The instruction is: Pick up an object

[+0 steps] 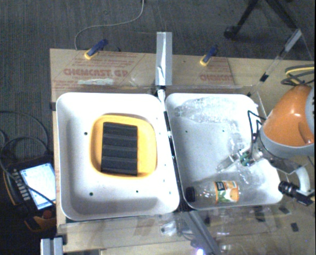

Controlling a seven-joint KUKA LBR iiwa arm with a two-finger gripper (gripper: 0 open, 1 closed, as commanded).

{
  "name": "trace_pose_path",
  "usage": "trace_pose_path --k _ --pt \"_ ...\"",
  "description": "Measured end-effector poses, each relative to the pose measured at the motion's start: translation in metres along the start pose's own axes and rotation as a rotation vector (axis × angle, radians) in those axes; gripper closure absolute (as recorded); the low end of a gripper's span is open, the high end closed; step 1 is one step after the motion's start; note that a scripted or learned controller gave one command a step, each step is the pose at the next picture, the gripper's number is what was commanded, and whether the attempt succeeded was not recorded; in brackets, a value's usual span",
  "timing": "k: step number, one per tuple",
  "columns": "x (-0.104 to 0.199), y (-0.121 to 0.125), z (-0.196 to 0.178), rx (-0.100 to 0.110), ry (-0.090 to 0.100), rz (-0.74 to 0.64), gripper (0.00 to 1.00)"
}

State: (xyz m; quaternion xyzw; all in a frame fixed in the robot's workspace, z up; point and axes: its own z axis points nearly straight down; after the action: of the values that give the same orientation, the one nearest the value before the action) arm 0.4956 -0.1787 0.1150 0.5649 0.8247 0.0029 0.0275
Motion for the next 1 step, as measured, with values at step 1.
trace_pose_path --k 1 --pt "-0.0170 0.0197 -0.0071 0.026 0.024 0.366 0.00"
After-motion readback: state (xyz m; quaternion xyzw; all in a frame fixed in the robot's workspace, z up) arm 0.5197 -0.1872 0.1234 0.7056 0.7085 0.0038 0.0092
